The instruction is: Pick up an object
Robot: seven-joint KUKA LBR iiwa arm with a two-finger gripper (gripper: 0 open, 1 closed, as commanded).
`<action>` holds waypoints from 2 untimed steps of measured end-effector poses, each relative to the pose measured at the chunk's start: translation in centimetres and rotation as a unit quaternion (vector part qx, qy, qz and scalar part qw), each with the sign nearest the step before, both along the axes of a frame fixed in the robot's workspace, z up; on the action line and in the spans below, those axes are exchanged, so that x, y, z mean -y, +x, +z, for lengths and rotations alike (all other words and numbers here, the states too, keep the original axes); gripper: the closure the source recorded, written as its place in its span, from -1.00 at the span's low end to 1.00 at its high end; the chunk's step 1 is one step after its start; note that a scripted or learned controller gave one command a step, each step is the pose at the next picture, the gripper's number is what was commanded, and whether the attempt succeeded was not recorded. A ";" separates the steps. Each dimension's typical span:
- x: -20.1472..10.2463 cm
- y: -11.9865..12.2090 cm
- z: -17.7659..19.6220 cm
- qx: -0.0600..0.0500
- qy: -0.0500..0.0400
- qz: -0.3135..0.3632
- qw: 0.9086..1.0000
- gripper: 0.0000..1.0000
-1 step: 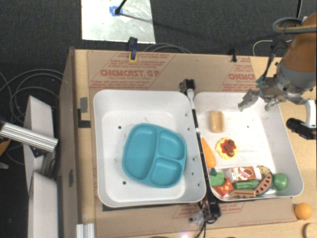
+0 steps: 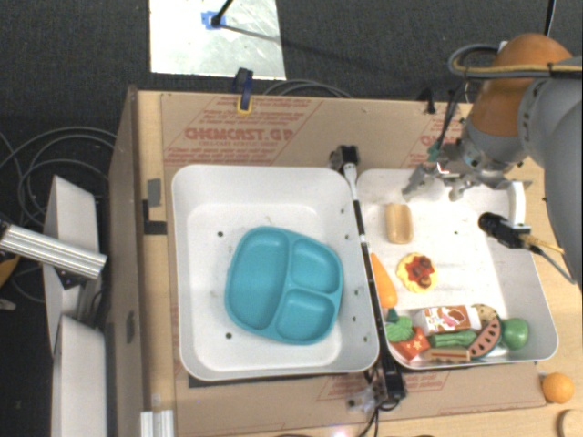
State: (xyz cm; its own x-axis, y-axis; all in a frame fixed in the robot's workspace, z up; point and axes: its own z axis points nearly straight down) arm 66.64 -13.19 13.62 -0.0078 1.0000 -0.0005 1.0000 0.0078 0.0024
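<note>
gripper [image 2: 439, 186] above right bin [image 2: 519, 271] far edge, jaws spread open, nothing between; bread roll [image 2: 398, 222] just below

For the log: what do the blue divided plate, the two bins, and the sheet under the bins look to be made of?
Blue divided plate: likely moulded plastic, matte to satin; uniform colour, soft rounded compartment edges.
Left bin and right bin: probably thin formed plastic, smooth white with rounded corners and a raised rim.
Sheet under the bins: looks like cardboard, brown and matte, with red printed lettering.
</note>
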 end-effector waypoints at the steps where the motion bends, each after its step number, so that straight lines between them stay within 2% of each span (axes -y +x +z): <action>1: -4.3 -1.6 -5.4 -0.003 0.001 0.000 1.000 -1.00; 2: -4.0 -1.4 -4.0 0.001 0.001 0.000 1.000 1.00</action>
State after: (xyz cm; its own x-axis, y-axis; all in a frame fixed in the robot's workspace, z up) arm 65.23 -9.16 9.61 -0.0070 1.0000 0.0006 1.0000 0.0070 0.0044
